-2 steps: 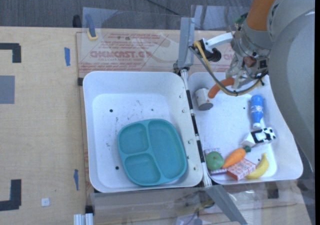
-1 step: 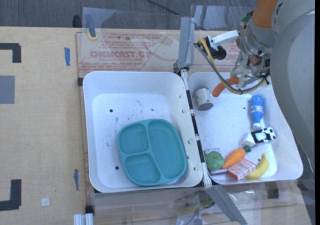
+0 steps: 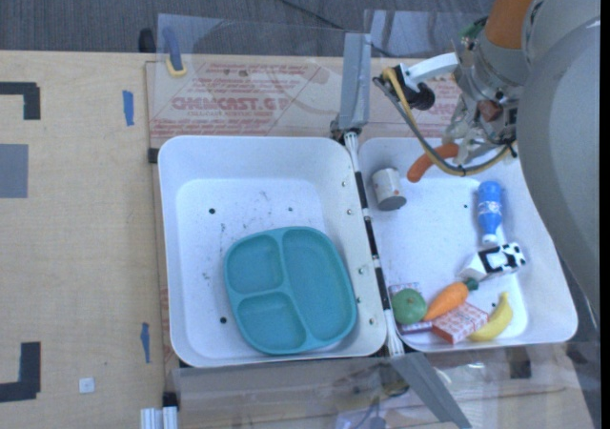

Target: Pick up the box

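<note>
Two bins, arm at the far edge; box not yet picked.

Left bin (image 3: pixel 181 227): teal divided tray (image 3: pixel 289 290) at 5 o'clock. Right bin (image 3: pixel 558 308): grey can (image 3: pixel 387 188) at 10 o'clock; green ball (image 3: pixel 409 305), carrot (image 3: pixel 446 300), red box (image 3: pixel 458 322) and banana (image 3: pixel 493 319) clustered at 6 o'clock; blue bottle (image 3: pixel 489 209) at 3 o'clock. Gripper (image 3: pixel 474 136) at 12 o'clock over the bin's far rim, well apart from the box; cannot tell whether the claw is released or clenched. Approach, grasp and lift all appear to remain.
</note>
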Robot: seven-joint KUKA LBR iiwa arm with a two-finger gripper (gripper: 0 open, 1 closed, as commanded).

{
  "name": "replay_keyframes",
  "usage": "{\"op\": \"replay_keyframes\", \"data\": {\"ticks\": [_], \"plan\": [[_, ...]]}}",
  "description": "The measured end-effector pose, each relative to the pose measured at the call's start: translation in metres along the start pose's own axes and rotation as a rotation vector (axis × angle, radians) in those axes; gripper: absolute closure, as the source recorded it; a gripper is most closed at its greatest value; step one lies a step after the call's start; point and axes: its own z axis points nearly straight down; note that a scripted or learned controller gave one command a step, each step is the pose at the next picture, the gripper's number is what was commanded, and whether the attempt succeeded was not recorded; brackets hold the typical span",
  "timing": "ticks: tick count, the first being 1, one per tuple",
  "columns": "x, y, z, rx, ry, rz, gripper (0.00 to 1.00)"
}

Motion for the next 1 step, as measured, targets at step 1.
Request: {"op": "replay_keyframes", "data": {"ticks": [1], "plan": [[0.0106, -0.0318, -0.005, -0.001, 0.0, 0.028, 1.0]]}}
